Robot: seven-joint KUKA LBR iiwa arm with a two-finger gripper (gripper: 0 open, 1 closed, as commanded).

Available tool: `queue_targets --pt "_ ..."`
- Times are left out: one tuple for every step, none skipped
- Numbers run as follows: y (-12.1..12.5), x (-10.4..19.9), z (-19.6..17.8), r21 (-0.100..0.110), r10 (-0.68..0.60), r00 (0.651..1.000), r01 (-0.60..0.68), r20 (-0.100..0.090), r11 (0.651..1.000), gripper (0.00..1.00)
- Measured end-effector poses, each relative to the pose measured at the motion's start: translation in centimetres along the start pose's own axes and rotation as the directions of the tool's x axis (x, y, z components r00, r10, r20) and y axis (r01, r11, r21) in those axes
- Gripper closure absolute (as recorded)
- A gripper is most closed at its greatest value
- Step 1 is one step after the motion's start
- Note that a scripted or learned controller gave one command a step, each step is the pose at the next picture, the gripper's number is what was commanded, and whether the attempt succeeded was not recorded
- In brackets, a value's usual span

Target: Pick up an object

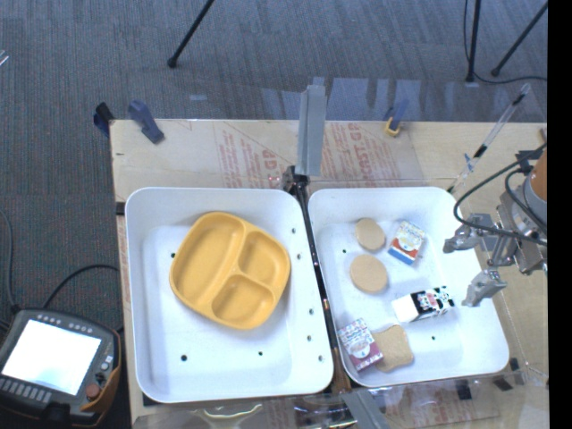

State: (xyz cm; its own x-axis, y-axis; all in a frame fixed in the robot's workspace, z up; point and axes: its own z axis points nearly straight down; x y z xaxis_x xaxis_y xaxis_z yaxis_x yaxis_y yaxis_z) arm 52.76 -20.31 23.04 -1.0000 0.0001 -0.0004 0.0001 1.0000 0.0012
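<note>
On the worktop (206, 155), two shallow white bins stood side by side. The left bin (147, 347) held a yellow divided plate (231, 269) with three compartments, lying flat near the middle of the bin. The right bin (474, 351) held several small things. Two round tan biscuits lay close to its left wall, the smaller biscuit (370, 234) above the larger biscuit (368, 273). Just beside the smaller one, to the right, lay a little carton with a red and blue side (407, 242). Lower in the bin lay a black and white milk carton (424, 304) on its side. Near the front wall, a red and white packet (359, 343) was touching a tan slice of bread (395, 347).

The gripper (475, 264) hung over the right edge of the right bin, at the end of the arm that came in from the right. Its fingers (460, 239) stood wide apart, and nothing was between them. The lower finger was near the milk carton but did not touch it. Every object lay in its bin.
</note>
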Motion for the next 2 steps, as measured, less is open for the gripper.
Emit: queue_targets --pt "-0.6 -11.6 5.9 0.0 0.23 0.973 -0.23 -0.003 0.973 0.0" --pt "3.8 -10.6 13.8 -0.002 0.541 0.841 -0.541 0.009 0.841 0.0"
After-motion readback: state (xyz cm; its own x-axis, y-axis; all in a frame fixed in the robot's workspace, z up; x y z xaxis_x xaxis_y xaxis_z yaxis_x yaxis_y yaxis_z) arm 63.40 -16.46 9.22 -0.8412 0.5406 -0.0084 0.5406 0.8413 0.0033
